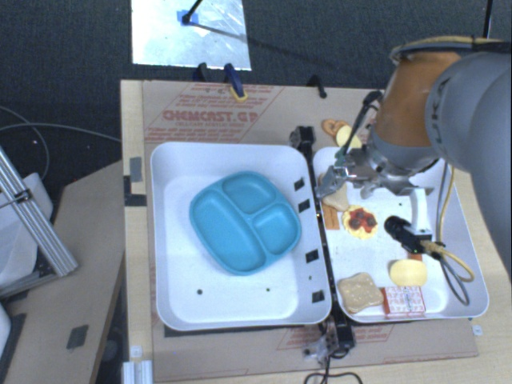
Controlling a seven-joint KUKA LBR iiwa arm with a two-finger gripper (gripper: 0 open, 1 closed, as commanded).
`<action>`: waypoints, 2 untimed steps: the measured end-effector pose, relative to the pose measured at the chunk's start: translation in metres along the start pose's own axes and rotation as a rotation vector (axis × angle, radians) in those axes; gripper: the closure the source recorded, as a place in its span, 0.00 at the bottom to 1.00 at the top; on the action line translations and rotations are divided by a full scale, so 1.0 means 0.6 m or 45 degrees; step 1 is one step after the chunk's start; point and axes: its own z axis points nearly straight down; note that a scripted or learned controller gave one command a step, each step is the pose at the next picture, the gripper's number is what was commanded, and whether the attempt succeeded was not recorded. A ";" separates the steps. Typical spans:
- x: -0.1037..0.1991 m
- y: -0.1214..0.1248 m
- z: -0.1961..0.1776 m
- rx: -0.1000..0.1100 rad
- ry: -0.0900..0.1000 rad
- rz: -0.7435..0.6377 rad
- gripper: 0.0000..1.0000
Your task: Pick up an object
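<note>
My gripper (330,181) hangs low over the back left part of the right bin (464,294), close to the divider between the bins. Just below it lie a tan wedge-shaped food piece (337,201) and a thin orange strip (330,217). A round piece with red and yellow topping (362,221) sits a little to their right. Toward the front of this bin are a bread slice (359,291), a yellow fruit (409,273) and a small red-and-white box (404,301). Nothing can be seen held in the gripper.
The left bin (172,238) holds a blue divided plate (244,222). A brown cookie (331,126) and a pale yellow piece (346,137) lie at the right bin's back edge, partly behind the arm (416,102). Black clips line the divider (316,214).
</note>
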 end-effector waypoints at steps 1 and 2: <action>0.066 0.089 0.001 0.003 0.002 0.000 0.00; 0.060 0.088 -0.017 0.004 -0.001 -0.002 1.00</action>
